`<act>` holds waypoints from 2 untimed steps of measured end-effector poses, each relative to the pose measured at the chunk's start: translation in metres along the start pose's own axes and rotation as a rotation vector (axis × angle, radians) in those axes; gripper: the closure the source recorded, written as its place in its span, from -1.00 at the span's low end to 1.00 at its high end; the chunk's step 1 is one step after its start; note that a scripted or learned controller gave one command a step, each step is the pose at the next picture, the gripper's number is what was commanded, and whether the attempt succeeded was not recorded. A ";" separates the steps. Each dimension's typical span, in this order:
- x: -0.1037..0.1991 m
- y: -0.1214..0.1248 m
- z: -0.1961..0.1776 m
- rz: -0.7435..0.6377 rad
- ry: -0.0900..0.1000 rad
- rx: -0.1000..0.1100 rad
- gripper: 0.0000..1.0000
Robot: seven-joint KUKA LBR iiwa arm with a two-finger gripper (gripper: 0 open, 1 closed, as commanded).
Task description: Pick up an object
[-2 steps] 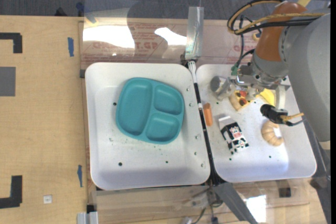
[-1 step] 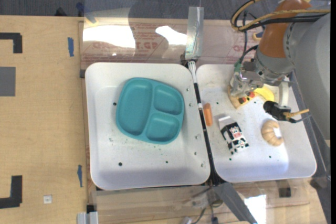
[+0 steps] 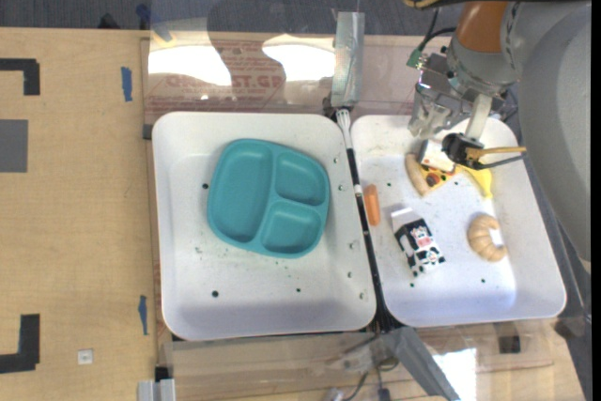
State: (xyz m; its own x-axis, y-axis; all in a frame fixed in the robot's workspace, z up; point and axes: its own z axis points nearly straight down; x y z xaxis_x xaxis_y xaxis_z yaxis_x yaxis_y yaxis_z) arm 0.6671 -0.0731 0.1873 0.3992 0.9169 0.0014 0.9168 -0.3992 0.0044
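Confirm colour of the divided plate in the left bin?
Teal, a plain three-compartment plate, seen clearly in the camera view.

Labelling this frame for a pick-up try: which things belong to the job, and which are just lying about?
Job:
gripper, low in the right bin
pizza slice just under it
banana beside it

Lying about:
croissant
carrot
black-and-white toy
teal divided plate in the left bin

Bright, even overhead light; strong white glare on the clear sheet (image 3: 239, 66) behind the bins (image 3: 178, 230); soft shadows, slightly soft focus.
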 end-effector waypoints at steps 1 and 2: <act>-0.055 -0.056 0.075 0.005 -0.006 0.015 1.00; -0.090 -0.084 0.099 0.441 0.002 0.002 1.00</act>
State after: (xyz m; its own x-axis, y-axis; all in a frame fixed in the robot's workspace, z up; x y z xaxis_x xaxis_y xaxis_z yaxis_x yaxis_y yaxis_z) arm 0.5550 -0.1221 0.0881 0.7526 0.6584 0.0049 0.6584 -0.7526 0.0012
